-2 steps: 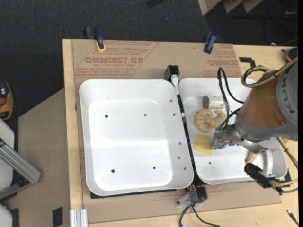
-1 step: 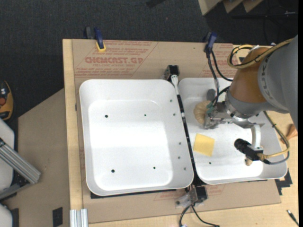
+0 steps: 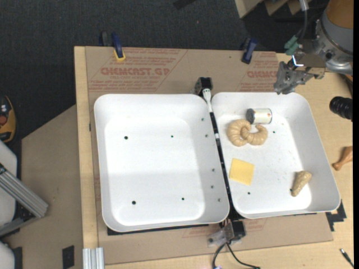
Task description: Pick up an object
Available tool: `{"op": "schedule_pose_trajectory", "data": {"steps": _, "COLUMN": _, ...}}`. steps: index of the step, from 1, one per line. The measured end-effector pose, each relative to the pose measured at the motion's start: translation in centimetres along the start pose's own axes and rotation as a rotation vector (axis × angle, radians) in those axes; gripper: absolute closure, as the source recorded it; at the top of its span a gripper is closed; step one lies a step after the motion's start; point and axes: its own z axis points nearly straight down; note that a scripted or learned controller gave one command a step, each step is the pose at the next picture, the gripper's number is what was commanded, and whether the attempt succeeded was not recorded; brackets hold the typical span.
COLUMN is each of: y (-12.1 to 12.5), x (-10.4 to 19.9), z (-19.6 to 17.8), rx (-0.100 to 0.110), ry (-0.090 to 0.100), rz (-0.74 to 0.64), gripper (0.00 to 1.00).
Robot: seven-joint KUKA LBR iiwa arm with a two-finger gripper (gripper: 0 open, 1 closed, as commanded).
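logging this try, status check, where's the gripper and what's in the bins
Gripper above right bin's far rim, holding nothing. Croissant, roll, yellow slice, tan piece lie untouched. Nothing in the way.

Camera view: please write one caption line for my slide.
Tool above the right bin's far corner; inside lie a curled pastry, small cylinder, yellow square and tan piece.

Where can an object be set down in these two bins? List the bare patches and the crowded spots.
The left bin is bare across its whole floor. In the right bin, floor is free between the yellow square and the tan lump. It is crowded at the top, where the cylinder touches the curled pastry. The tool hangs over the bin's far rim.
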Motion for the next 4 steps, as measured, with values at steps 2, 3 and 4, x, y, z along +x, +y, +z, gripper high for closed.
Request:
{"op": "schedule_pose_trajectory", "data": {"steps": 2, "y": -2.1, "x": 13.5, "z": 11.6, "rx": 0.020, "ry": 0.002, "rz": 0.000, "gripper": 1.00}}
{"op": "schedule_pose_trajectory", "data": {"steps": 3, "y": 3.9, "x": 17.7, "z": 10.5, "rx": 0.015, "ry": 0.001, "rz": 0.001, "gripper": 1.00}}
{"op": "schedule_pose_trajectory", "data": {"steps": 4, "y": 10.1, "x": 18.9, "z": 7.7, "rx": 0.013, "ry": 0.001, "rz": 0.003, "gripper": 1.00}}
